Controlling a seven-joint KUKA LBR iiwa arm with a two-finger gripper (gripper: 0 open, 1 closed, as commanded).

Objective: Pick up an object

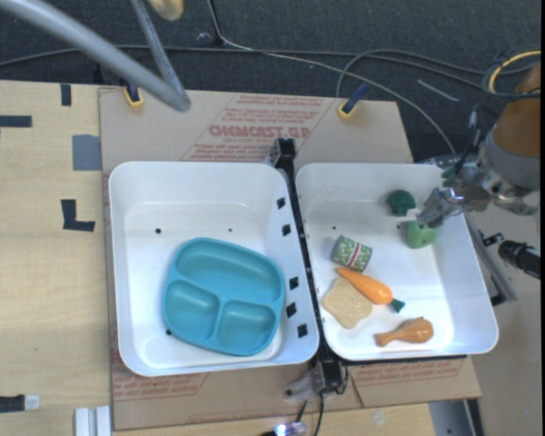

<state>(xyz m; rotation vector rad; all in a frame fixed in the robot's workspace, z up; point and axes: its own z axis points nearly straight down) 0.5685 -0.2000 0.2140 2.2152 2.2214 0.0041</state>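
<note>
The right bin (454, 334) holds several toy foods. A dark green piece (401, 202) lies near its far right, with a light green piece (420, 235) just in front of it. A green can (351, 252), an orange carrot (368, 287), a tan bread slice (347, 305) and a brown drumstick (405, 333) lie nearer the front. My gripper (434, 211) reaches in from the right and hangs just above the light green piece, right of the dark green one. Nothing shows in its grasp.
A teal divided plate (223, 295) lies in the left bin (127, 243). A black divider (292, 243) runs between the two bins. Cables (363, 62) cross the dark floor behind the bench, and a grey pole (82, 39) slants across the top left.
</note>
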